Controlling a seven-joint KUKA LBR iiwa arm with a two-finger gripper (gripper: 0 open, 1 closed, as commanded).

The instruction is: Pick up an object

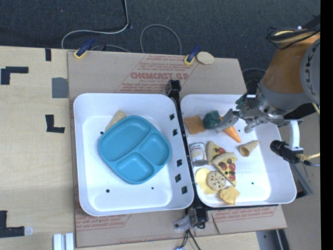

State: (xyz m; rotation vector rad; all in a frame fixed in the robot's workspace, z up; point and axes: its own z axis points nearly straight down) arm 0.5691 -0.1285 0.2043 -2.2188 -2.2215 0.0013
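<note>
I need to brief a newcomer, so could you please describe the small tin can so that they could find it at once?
Look at the right bin of the two white ones. Along its left wall, about halfway down, stands the tin can, just below the orange block and left of the pizza slice. It is the one shiny metal cylinder among soft-coloured toy foods.

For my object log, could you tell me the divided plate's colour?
The divided plate is light blue, clearest in the camera view.

You see two glossy white plastic bins [83, 155], a smooth matt blue plastic divided tray [135, 149], matt brown cardboard underlay [151, 76], pale wood-grain bench [31, 155], dark rough carpet floor [52, 9]
</note>
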